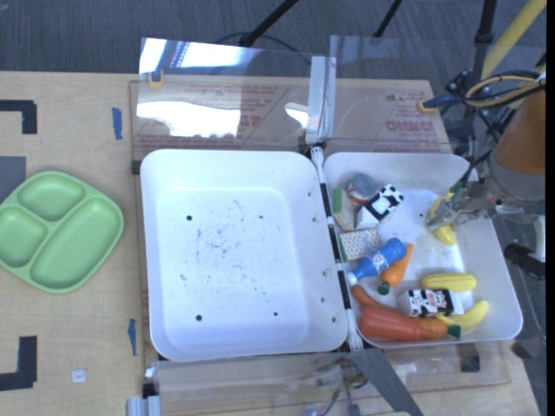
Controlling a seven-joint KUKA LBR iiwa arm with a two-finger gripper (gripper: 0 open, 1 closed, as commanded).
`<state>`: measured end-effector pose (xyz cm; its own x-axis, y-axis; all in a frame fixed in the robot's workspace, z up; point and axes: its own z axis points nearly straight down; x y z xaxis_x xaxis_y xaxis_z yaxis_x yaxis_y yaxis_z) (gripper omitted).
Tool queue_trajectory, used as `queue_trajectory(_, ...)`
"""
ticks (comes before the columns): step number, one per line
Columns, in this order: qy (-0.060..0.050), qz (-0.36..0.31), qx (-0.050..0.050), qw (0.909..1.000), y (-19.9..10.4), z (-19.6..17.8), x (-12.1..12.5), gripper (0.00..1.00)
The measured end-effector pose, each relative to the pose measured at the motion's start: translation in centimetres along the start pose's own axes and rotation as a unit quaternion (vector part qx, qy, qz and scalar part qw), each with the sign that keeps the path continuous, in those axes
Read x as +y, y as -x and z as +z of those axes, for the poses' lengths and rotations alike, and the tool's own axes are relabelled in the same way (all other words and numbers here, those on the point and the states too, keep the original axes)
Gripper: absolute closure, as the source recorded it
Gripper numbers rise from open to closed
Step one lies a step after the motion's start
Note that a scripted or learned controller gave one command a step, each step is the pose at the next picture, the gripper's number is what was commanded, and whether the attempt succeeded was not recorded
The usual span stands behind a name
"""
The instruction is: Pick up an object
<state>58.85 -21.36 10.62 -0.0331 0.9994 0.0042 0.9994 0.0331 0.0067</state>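
Observation:
My gripper hangs low over the right bin's far right part, under the orange-banded wrist. A small yellow object lies right at its tip; whether it is gripped or just beneath I cannot tell. Further left in this bin lie a grey round piece, a black-and-white toy, a blue bottle and an orange piece. Along the near side lie a yellow bar, a black-and-white box, a banana and a red-orange carrot.
The left bin sits beside the right one, split by a ridge. A green divided plate rests on the bench at far left. Clear panels stand behind the bins. Cables and stands crowd the right.

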Motion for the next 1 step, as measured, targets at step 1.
queue_trajectory(1,-0.002,-0.014,-0.003,0.9999,-1.94,-6.06,2.21,1.0)
